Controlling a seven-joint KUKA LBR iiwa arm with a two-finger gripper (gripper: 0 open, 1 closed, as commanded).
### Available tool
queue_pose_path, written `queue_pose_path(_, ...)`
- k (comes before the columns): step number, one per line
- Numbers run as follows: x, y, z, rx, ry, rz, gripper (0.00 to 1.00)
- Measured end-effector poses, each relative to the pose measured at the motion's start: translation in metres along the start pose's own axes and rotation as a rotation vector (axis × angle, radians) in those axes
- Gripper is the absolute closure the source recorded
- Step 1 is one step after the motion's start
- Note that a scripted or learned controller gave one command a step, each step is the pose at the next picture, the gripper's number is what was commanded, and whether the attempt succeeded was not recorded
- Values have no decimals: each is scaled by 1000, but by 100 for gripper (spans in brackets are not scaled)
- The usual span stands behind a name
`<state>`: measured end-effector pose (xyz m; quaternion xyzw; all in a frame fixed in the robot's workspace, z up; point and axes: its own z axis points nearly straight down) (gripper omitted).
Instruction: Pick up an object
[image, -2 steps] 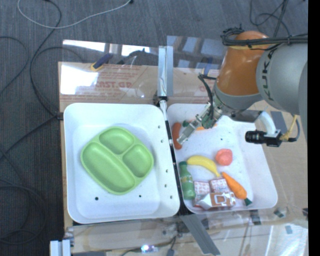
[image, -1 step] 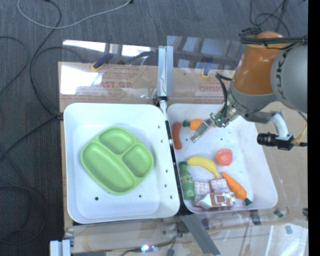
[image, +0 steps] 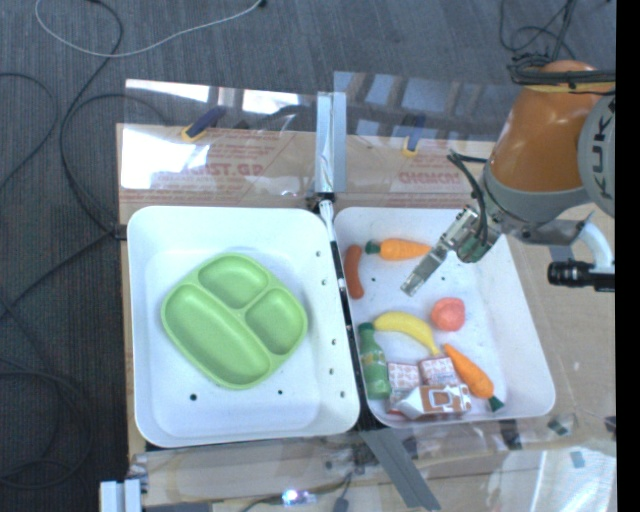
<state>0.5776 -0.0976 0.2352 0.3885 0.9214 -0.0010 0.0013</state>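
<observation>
Nothing picked yet: gripper (image: 418, 281) hung over right bin (image: 520, 300) near carrot (image: 405, 249); finger state cannot be told.

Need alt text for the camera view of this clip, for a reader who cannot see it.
A grey arm with an orange band reaches from the right, its gripper above the right bin of toy food: two carrots, a banana, a tomato, a sausage, a green bottle and small cartons. The left bin holds a green divided plate.
</observation>
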Motion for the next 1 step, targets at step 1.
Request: queue_pose_path(1, -40, 42, 33, -2, 3, 33, 0)
